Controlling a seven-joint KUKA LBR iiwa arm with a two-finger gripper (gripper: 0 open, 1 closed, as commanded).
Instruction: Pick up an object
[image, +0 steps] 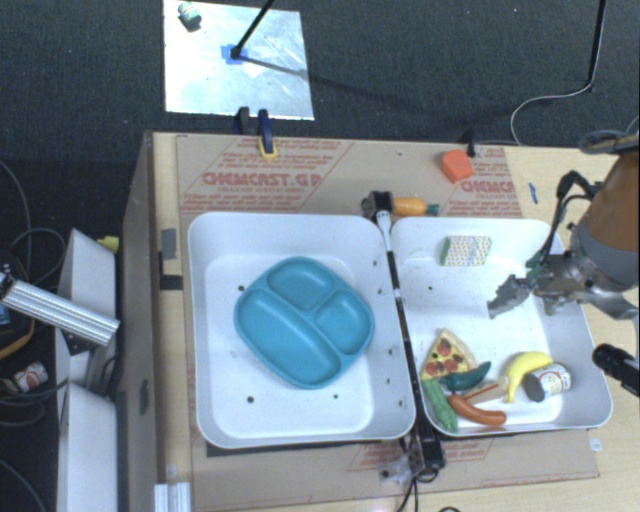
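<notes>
Two bins: left bin (215, 330) held one blue plate (303, 320), right bin (575, 400) held one sponge (466, 250) upper centre plus pizza slice (448, 353), banana (524, 370), can (550, 381), sausage (476, 411) lower frame; gripper (508, 296) hovered mid-bin, jaw state unclear.

1. Two white bins: left bin (215, 300) at 9 o'clock, right bin (590, 405) at 3 o'clock.
2. One blue divided plate (303, 320), in left bin.
3. In right bin: one patterned sponge (466, 250), one pizza slice (446, 354), one banana (524, 369), one hot dog (476, 411), one small can (551, 381).
4. One orange block (456, 165) at 1 o'clock.
</notes>
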